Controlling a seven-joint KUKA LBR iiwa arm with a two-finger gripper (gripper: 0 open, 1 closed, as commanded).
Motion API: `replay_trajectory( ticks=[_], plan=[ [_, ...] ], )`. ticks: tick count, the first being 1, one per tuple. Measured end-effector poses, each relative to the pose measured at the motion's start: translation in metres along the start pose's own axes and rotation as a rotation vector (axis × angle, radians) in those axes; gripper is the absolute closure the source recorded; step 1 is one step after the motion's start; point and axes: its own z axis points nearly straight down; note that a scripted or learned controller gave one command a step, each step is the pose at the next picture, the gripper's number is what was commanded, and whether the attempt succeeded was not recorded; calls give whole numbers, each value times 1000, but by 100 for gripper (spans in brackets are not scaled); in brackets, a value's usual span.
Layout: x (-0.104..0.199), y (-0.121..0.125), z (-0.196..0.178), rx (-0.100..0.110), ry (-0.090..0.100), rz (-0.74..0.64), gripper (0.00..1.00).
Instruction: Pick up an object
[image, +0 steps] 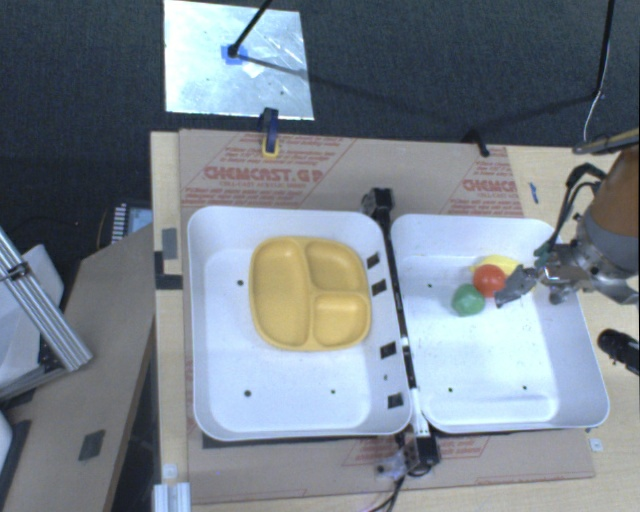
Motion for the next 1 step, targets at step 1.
replay_trajectory(
  ticks=[1],
  plan=[
    [0,3,-6,-11,-2,-3,0]
  ],
)
